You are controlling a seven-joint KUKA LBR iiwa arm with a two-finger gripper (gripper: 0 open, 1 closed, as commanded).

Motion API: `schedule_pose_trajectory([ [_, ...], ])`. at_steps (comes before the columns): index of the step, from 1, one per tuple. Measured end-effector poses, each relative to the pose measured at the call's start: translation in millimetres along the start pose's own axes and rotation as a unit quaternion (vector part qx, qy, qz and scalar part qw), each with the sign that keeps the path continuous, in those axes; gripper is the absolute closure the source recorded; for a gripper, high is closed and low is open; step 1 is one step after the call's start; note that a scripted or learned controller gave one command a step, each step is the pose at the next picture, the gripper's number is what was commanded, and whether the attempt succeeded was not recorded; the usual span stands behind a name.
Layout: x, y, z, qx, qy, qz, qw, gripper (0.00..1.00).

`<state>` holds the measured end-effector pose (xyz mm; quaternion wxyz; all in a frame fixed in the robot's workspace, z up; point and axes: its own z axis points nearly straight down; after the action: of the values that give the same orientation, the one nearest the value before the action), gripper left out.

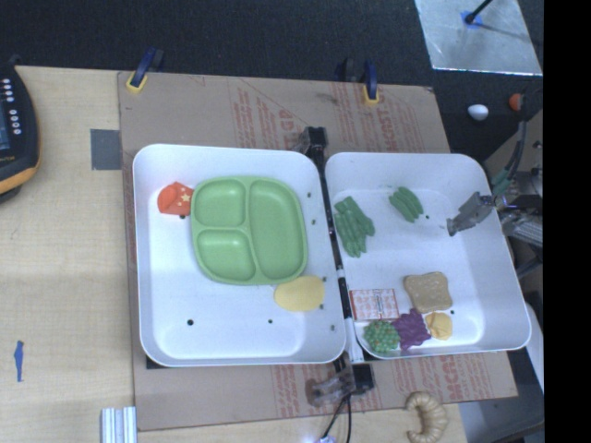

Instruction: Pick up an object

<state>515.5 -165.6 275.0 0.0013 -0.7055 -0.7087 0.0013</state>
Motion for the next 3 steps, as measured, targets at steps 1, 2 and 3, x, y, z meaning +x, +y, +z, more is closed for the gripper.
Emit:
schedule_pose_trajectory([
  [1,17.4,-32.8,184.3,0.003,0.001,-0.001,1.0000,0.00],
  [2,15.1,-30.5,166.9,0.001,0.000,-0.002,1.0000,1.00],
  [3,28.0,-35.6,62.8,-0.004,0.000,0.000,1.0000,1.00],
])
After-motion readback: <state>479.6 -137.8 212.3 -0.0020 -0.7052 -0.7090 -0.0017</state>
